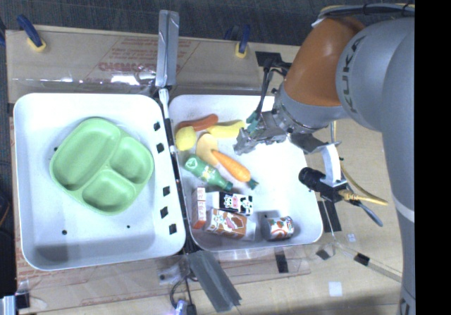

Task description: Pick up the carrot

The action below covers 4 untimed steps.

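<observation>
The gripper [252, 136] is seen low over the right bin [296, 165], near its upper middle, carried by the grey arm [366, 81] that enters from the right. Whether it is wide or narrow cannot be told from this slanted view, and nothing is seen held by it.

The carrot [231, 164] lies in the right bin just below and slightly to the left of the gripper, apart from it, with its thick end toward the gripper and its tip pointing away toward the bin's middle. A green bottle [206, 172] is touching or nearly touching the carrot on the far side from the gripper. To the left of the gripper a banana [227, 130], a red sausage-shaped item [199, 123] and a lemon [184, 139] are crowded together. Further below, well apart from the gripper, small cartons [224, 216] and a can [280, 227] rest near the bin's lower wall. The left bin [35, 187] holds a green divided plate [103, 163].

The task is judged to be at its approach stage: the carrot is not yet grasped or lifted. What is left is the final alignment over the carrot, the closing on it and the lift. The crowding neighbours are judged a risk for a clean grasp.
</observation>
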Tool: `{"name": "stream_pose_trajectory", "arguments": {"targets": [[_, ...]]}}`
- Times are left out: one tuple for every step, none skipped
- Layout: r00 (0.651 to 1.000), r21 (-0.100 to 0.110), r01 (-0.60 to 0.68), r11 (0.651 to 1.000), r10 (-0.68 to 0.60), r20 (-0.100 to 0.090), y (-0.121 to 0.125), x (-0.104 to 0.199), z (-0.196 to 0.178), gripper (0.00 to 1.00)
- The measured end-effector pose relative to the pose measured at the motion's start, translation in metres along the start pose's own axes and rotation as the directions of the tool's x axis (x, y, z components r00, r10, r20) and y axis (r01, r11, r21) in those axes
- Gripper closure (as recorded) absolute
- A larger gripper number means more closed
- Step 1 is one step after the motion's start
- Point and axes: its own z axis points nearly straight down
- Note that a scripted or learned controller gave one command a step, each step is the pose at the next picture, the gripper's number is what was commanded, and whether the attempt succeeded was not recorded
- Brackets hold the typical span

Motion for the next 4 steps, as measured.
{"name": "stream_pose_trajectory", "arguments": {"targets": [[1.0, 0.0, 0.0, 1.0, 0.0, 0.0, 0.0, 0.0, 0.0, 0.0], [0.972, -0.017, -0.233, 0.972, 0.233, -0.001, -0.002, -0.01, 0.114, 0.0], [0.858, 0.006, -0.514, 0.858, 0.514, -0.001, -0.043, -0.002, 0.111, 0.0], [0.633, 0.005, -0.774, 0.633, 0.774, 0.002, 0.037, -0.002, 0.137, 0.0]]}}
